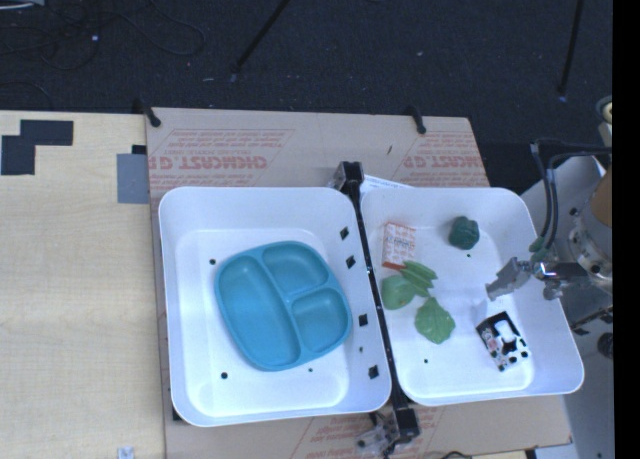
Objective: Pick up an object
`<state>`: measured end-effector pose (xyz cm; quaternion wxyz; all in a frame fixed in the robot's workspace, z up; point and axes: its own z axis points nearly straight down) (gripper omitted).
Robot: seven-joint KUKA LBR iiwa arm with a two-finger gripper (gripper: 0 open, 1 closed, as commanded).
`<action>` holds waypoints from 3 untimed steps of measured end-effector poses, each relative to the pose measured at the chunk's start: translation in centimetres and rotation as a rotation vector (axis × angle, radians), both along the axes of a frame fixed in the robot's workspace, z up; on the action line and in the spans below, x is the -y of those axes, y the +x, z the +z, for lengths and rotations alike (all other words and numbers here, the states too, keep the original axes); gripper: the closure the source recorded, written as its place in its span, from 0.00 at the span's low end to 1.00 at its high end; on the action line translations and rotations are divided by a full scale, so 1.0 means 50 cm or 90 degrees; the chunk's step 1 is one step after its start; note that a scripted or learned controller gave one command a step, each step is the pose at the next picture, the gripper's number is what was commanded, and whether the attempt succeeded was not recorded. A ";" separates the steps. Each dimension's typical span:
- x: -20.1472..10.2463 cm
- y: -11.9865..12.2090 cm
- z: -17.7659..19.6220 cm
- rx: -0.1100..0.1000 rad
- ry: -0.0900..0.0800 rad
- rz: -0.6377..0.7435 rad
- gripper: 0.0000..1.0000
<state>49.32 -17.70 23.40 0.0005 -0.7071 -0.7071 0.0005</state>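
The right bin [545, 372] holds several small things. A dark green lump [463, 233] lies at the back, and a red-and-white packet [400, 243] sits near the divider. Light green leaf pieces [408, 285] lie in the middle, with another leaf [435, 323] just in front of them. A black-and-white object [502, 339] rests toward the front right. The arm comes in over the bin's right rim. Its grey gripper [507, 280] hangs above the bin floor, behind the black-and-white object and to the right of the leaves. I see nothing in it.
The left bin [180, 347] holds a blue divided plate [283, 302]. A black divider [362, 287] runs between the bins. Both bins sit on cardboard [250, 152] on a pale wooden bench [70, 297]. Arm cabling [548, 197] rises at the right.
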 end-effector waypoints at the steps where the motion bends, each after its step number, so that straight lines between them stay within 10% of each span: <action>1: -0.010 0.008 -0.124 -0.004 0.002 0.000 0.00; 3: -0.013 0.019 -0.244 0.011 -0.006 -0.004 0.00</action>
